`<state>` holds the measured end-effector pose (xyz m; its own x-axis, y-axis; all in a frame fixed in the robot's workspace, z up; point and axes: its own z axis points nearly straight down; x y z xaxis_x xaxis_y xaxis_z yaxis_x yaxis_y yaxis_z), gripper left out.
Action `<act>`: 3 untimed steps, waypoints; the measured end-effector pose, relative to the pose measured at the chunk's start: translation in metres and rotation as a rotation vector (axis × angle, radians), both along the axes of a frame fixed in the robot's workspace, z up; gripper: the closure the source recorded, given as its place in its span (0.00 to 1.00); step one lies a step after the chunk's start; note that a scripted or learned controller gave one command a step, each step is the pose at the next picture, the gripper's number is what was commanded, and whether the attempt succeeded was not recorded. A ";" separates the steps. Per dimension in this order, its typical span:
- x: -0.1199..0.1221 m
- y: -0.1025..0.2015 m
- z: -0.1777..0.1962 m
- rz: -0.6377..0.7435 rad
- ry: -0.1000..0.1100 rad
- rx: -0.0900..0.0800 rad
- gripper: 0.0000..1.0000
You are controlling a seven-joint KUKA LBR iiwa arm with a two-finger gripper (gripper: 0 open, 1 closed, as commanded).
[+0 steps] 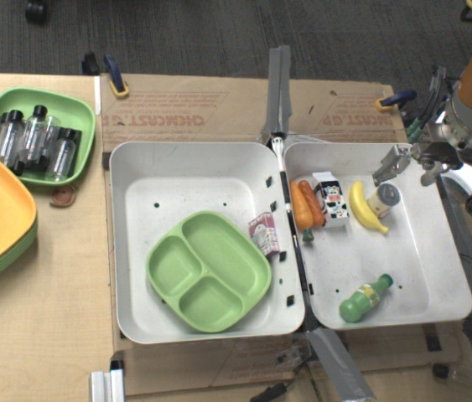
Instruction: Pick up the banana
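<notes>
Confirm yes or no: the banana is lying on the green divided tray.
No, the banana lies on the floor of the right bin, while the green divided tray sits in the left bin.

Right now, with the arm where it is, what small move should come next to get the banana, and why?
Probably shift the gripper a little left and down over the banana. The gripper sits near the right bin's upper right edge, apart from the banana, which lies beside a small jar it should avoid. The fingers look spread, holding nothing.
</notes>
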<state>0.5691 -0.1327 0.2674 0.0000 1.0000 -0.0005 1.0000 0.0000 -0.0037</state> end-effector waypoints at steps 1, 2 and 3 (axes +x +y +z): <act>0.016 -0.013 -0.140 0.147 -0.008 0.000 0.00; 0.018 -0.021 -0.152 0.012 -0.040 0.018 0.00; 0.018 -0.027 -0.144 0.006 -0.051 0.001 1.00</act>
